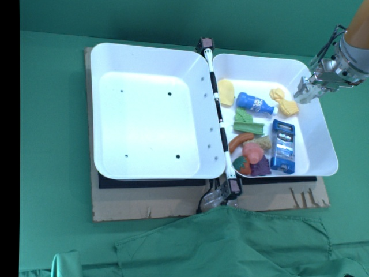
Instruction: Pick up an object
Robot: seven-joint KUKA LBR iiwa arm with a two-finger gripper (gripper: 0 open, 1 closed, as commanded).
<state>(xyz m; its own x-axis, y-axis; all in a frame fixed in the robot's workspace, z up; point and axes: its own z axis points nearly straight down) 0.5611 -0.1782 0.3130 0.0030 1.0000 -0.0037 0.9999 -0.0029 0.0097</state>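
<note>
Arm (358, 33) comes in from the right, and the gripper (304, 93) hangs over the right bin (323, 154) near its far right corner, just beside the yellow toy (285, 102). Honestly can't tell if the jaws are open or closed from this angle, and I see nothing between them.

All the stuff sits in the right bin. A blue bottle (254, 103) lies on its side in the middle, with a pale yellow piece (225, 92) to its left by the divider. Below that there's a green piece (247, 122), then an orange sausage-shaped thing (240, 141), a pink lump (253, 152), a purple one (261, 167) and a small red-and-green bit (241, 164), all bunched up and touching. A blue box (283, 146) lies flat to the right of that pile.

Left bin (150, 123) has just a few dark dots on its floor. Both bins rest on cardboard (144, 211) over a green cloth (52, 154).
</note>
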